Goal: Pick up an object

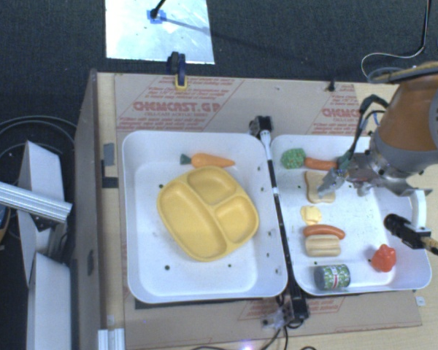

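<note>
Now, left to right: yellow divided plate (208, 212) and carrot (210, 161) sit untouched in the left bin (142, 268), "CHEMCAST GP" reads on the board behind, and the gripper (328, 188) sits low on the bread slice (315, 187) in the right bin (409, 275), jaw state unclear, nothing lifted yet.

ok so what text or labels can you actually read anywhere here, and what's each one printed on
"CHEMCAST GP": red print on the brown protective sheet under the bins, behind the left bin.
The same red print repeats behind the right bin, cut off by the arm.
The green can has a label, too small to read.
</note>
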`<action>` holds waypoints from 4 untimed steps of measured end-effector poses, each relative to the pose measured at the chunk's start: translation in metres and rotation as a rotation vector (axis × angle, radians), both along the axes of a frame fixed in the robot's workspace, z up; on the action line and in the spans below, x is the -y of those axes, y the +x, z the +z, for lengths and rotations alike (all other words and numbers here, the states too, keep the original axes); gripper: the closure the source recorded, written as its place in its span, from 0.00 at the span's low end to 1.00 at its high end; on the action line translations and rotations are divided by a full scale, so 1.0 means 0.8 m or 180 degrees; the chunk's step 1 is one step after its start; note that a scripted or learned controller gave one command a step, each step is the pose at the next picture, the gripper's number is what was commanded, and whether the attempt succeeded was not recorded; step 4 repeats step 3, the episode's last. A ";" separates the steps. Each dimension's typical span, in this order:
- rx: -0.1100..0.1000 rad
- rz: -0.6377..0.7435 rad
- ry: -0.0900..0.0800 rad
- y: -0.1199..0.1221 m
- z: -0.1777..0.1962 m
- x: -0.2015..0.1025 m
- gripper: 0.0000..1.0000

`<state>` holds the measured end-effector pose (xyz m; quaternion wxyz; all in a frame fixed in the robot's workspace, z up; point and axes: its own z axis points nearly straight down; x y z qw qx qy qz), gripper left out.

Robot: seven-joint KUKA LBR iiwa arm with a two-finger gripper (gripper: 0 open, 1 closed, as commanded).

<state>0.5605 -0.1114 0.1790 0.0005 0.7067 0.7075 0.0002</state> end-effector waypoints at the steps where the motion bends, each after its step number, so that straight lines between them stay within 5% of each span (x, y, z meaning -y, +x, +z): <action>1: -0.0010 0.0008 0.0002 0.044 -0.116 0.001 0.00; 2: 0.0004 0.0004 0.0000 0.103 -0.118 0.004 0.00; 3: 0.0014 0.0016 -0.0002 0.105 -0.103 0.004 1.00; 4: 0.0014 0.0016 -0.0002 0.105 -0.103 0.004 1.00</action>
